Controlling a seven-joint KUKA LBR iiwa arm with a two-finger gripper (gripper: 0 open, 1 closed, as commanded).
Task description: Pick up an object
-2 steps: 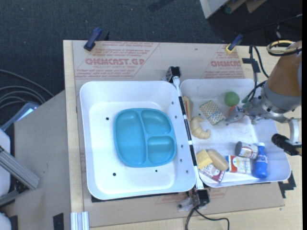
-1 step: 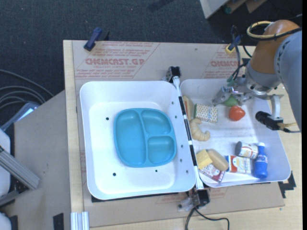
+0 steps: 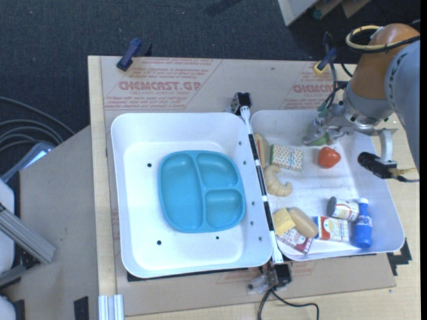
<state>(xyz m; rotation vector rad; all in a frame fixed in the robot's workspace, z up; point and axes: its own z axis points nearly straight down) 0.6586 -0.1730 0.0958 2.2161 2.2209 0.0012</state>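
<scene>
Camera view: gripper (image 3: 323,133) near right bin's (image 3: 393,209) far edge, beside tomato (image 3: 328,157).

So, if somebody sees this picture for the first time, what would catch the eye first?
Probably the blue divided plate, alone in the middle of the left bin. Next, the right bin, crowded with small items such as a red tomato and a blue bottle. The end effector hangs over its far edge.

Arm (image 3: 400,79): grey rounded casing, broad orange band (image 3: 377,59) above the wrist. Yellow cable loop (image 3: 363,37) at the band's top. Pale metallic wrist flange (image 3: 360,115) below, thin dark cables alongside.
</scene>
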